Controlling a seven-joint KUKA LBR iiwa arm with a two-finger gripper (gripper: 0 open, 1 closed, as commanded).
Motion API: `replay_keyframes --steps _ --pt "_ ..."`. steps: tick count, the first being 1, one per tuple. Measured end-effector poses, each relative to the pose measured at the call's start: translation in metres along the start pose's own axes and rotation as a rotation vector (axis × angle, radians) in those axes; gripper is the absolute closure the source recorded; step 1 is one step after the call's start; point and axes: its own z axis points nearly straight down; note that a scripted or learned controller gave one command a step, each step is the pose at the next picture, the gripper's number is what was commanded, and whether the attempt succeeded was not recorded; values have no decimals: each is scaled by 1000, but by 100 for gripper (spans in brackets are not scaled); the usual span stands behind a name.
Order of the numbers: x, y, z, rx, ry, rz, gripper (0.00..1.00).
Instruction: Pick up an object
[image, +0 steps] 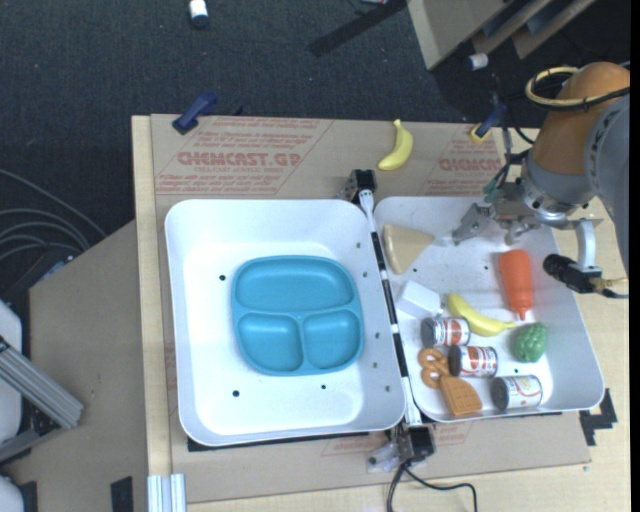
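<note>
Gripper (488, 222) hovering over right bin's (585, 340) top edge, fingers splayed apart, gripping nothing. Carrot (516, 281) lying just below it; descending here risks closing on bare bin floor or clipping cheese wedge (404, 244).

I see even, bright overhead light; the white bins (200, 330) nearly wash out, shadows beneath objects are soft, the dark floor (90, 60) is dim, focus slightly soft throughout.

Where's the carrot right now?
In the camera view the orange carrot lies in the right bin, toward its far right side, just below the claw and above the green broccoli.
</note>
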Motion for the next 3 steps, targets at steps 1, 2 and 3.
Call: replay_keyframes --steps 1,2,3 --pt "-10 -1 11 2 1 2 0" --pt "-10 0 0 -1 0 1 100" --pt "-10 0 0 -1 0 1 0"
